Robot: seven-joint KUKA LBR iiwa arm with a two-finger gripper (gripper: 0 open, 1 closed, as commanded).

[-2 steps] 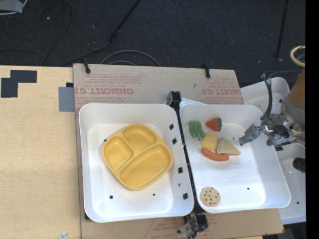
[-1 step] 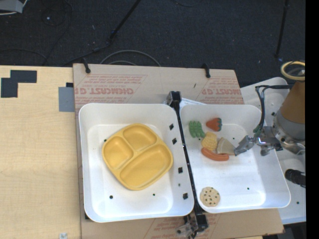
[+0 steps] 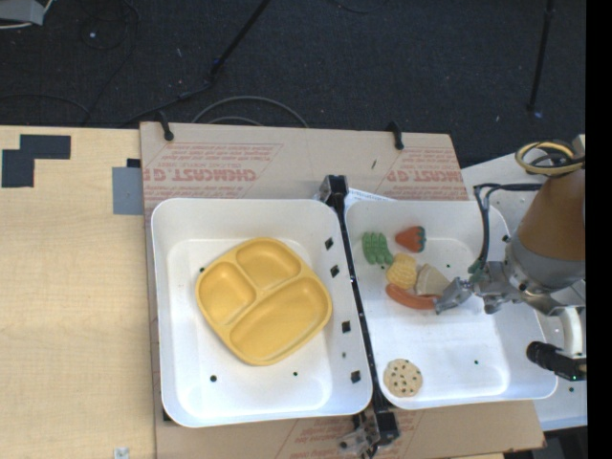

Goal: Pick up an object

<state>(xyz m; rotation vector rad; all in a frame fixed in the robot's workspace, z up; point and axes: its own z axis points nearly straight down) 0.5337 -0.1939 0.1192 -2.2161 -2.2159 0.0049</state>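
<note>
Left bin [image 3: 182, 247]: one yellow three-compartment tray [image 3: 264, 299]. Right bin [image 3: 478, 371]: green vegetable [image 3: 377, 248], strawberry [image 3: 411, 238], corn piece [image 3: 403, 273], beige wedge [image 3: 430, 279], red sausage [image 3: 409, 298], chocolate-chip cookie [image 3: 403, 378] near the front rim. End effector [image 3: 453, 297] beside the wedge and sausage; finger state cannot be told.

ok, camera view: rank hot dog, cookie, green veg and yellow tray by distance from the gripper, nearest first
1. Hot dog: right bin, just left of the gripper.
2. Green veg: right bin, up and left of the gripper, far corner.
3. Cookie: right bin, near edge, only slightly farther than the veg.
4. Yellow tray: left bin, clearly farthest.
</note>
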